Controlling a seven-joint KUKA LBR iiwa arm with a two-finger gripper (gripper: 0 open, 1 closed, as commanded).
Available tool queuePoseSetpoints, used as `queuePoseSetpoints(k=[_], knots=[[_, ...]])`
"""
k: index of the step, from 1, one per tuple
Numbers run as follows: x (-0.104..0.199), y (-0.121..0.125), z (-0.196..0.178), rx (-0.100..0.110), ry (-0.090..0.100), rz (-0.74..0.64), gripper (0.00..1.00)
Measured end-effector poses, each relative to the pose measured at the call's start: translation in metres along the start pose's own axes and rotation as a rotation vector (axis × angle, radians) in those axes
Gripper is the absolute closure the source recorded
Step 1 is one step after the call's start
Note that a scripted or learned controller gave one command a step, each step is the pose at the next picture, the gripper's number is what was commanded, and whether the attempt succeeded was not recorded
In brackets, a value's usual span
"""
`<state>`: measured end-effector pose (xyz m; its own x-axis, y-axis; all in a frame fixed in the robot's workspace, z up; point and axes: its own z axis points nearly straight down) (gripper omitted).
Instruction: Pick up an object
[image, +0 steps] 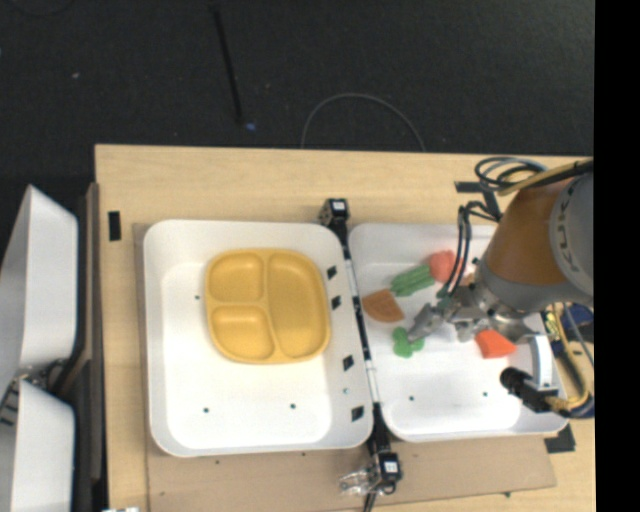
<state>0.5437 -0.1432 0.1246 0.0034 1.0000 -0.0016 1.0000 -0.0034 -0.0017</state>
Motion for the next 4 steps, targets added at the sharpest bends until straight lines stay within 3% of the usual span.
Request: queuePoseSetpoints(k=[1, 2, 4], knots=[[-0.001, 0.002, 0.021, -0.006, 0.001, 0.001, 0.00], [-0.002, 0.005, 0.007, -0.015, 0.001, 0.005, 1.00], [-0.001, 0.011, -0.081, -0.008, 0.000, -0.007, 1.00]])
